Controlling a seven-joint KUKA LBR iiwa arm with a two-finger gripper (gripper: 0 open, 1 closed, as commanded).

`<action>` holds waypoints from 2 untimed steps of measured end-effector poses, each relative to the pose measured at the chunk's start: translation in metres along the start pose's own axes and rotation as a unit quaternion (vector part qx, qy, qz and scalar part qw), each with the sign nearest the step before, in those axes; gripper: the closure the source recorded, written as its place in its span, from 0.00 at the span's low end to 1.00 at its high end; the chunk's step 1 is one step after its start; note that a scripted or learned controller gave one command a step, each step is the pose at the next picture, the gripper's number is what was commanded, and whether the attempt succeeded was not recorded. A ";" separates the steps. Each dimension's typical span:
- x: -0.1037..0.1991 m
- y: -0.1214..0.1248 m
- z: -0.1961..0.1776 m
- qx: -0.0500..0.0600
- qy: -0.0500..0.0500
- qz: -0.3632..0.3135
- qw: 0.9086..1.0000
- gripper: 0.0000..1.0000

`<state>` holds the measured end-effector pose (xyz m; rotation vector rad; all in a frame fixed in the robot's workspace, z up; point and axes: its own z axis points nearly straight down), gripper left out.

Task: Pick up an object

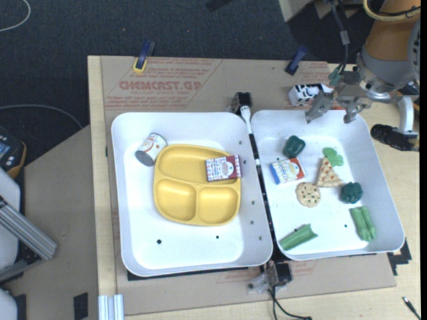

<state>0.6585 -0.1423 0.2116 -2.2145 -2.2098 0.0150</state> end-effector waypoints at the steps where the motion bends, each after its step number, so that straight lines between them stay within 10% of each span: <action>1: 0.000 0.003 -0.010 -0.008 -0.001 -0.001 1.000 0.00; 2: -0.010 0.004 0.046 -0.004 -0.001 0.000 1.000 0.00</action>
